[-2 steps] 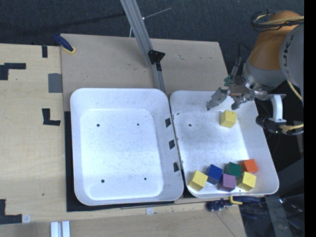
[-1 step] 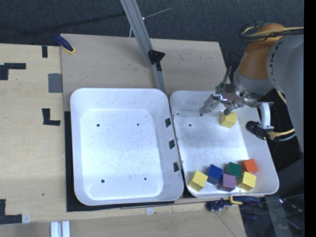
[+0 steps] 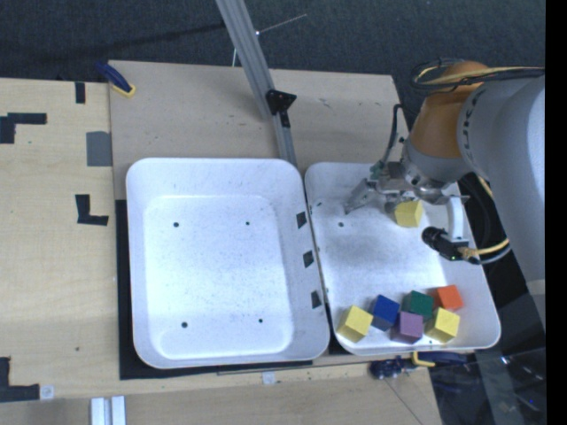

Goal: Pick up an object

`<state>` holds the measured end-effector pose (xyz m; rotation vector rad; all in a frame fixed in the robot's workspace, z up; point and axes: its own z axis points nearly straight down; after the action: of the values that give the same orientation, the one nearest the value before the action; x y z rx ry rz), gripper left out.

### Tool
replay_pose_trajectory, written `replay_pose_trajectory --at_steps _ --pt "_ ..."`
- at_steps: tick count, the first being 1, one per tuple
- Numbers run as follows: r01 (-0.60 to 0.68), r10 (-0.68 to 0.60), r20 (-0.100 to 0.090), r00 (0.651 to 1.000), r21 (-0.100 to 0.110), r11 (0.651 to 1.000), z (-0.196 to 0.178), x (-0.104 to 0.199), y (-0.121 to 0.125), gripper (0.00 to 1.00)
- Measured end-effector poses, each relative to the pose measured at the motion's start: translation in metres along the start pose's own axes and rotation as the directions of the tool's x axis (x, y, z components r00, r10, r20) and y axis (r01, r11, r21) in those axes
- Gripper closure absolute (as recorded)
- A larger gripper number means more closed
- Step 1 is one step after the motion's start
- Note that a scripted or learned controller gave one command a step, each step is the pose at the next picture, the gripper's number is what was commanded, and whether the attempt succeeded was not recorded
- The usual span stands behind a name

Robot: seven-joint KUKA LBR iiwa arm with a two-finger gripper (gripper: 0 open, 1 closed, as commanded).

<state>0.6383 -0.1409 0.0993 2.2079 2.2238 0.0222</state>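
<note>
My gripper point(image 3: 387, 195) hangs over the far part of the right bin point(image 3: 354, 246), below the arm's orange band. A small yellow cube point(image 3: 407, 212) sits right against the gripper's near side; I cannot tell whether it is gripped or lies on the bin floor. Along the right bin's near edge lies a cluster of cubes: yellow point(image 3: 357, 322), blue point(image 3: 384, 311), green point(image 3: 417, 305), purple point(image 3: 410, 326), orange point(image 3: 449, 297) and another yellow point(image 3: 446, 324).
The left bin point(image 3: 146, 264) stands beside the right one, sharing a raised rim. A slanted metal pole point(image 3: 252, 51) comes down to the bins' far edge. Cables point(image 3: 461, 246) loop off the wrist at the right bin's right side.
</note>
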Motion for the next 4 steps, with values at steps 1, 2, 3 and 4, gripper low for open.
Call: replay_pose_trajectory --at_steps 1,2,3,4 --pt "0.001 -0.001 0.001 1.0 0.0 1.0 -0.011 0.0 0.0 1.0" --pt "-0.005 0.005 0.006 1.0 0.011 1.0 -0.067 0.005 0.004 1.0" --pt "-0.005 0.005 0.006 1.0 0.01 1.0 -0.12 0.006 0.006 1.0" --pt "-0.001 0.001 0.003 1.0 0.017 1.0 -0.115 0.065 0.003 1.0"
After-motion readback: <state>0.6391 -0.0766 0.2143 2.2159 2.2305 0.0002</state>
